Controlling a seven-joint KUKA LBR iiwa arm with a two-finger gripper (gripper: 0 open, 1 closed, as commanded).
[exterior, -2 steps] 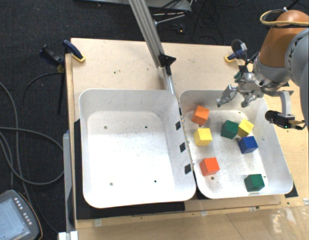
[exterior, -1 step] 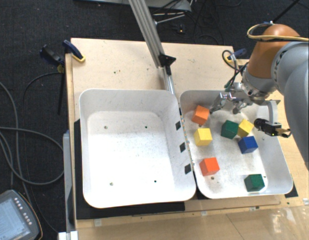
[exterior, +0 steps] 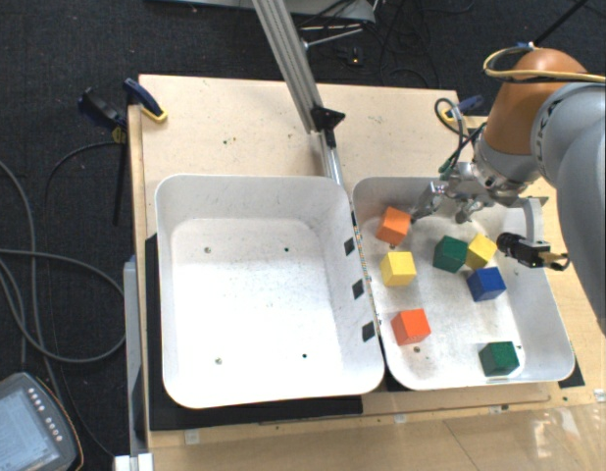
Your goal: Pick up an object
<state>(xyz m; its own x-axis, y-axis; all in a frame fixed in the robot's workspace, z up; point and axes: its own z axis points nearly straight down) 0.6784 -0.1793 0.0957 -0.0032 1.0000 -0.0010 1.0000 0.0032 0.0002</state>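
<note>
On your left sits the first white bin (exterior: 254, 292), with only specks on its floor. Move right across the shared rim and you reach the second bin (exterior: 538, 351), which carries the blocks. First comes an orange block (exterior: 393, 226) near the far wall, then a yellow block (exterior: 399, 267) just below it, and a second orange block (exterior: 412, 326) nearer you. Further right lie a green block (exterior: 450, 254) touching a smaller yellow block (exterior: 481, 251), a blue block (exterior: 486, 283) just beneath those, and another green block (exterior: 499, 358) near the front rim. The gripper (exterior: 458, 200) hangs above the bin's far end, between the first orange block and the green one. You cannot tell how far it is spread, and no block shows clamped in it.
</note>
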